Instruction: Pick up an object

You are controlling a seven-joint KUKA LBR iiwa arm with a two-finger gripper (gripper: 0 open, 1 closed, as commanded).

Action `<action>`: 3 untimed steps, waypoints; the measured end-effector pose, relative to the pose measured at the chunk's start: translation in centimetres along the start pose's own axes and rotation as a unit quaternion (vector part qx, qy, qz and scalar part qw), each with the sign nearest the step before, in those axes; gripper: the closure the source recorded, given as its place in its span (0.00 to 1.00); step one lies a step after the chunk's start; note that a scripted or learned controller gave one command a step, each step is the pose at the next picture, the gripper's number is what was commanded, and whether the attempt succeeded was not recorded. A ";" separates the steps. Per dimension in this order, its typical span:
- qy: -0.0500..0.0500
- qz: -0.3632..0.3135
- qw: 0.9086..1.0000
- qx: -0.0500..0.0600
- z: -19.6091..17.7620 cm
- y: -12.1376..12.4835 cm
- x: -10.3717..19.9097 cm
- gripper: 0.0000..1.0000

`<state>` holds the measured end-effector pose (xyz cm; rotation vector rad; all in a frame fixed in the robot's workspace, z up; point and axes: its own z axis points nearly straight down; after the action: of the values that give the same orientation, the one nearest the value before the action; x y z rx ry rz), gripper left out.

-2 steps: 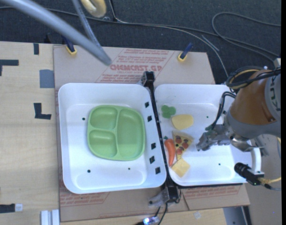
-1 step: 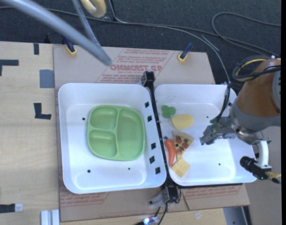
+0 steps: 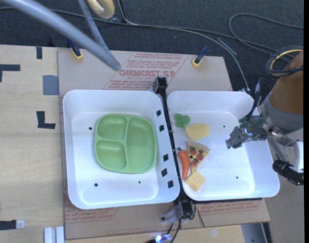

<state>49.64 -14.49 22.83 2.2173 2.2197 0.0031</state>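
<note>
The right bin [image 3: 245, 184] holds a cluster of toy foods by its left wall: a small green piece [image 3: 181, 119], a yellow potato-like piece [image 3: 196, 131], a pizza slice [image 3: 196, 153], an orange carrot [image 3: 183, 164] and a yellow cheese wedge [image 3: 195, 180]. My gripper [image 3: 236, 138] hangs over the right part of this bin, well to the right of the foods and apart from them. Nothing shows between its fingertips.
A green divided plate [image 3: 126, 142] lies in the left bin [image 3: 78, 186]. Black clips line the wall between the bins [image 3: 166, 146]. The arm's grey body and orange band [image 3: 288, 95] rise at the right edge. A grey pole [image 3: 58, 22] crosses the upper left.
</note>
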 end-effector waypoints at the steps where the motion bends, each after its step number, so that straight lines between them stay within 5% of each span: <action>1: 0.000 0.000 1.000 0.001 -3.1 0.1 0.0 1.00; 3: 0.001 -0.003 1.000 0.003 -3.7 3.8 10.3 1.00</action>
<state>53.37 -4.17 26.52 2.2143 2.2305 0.0004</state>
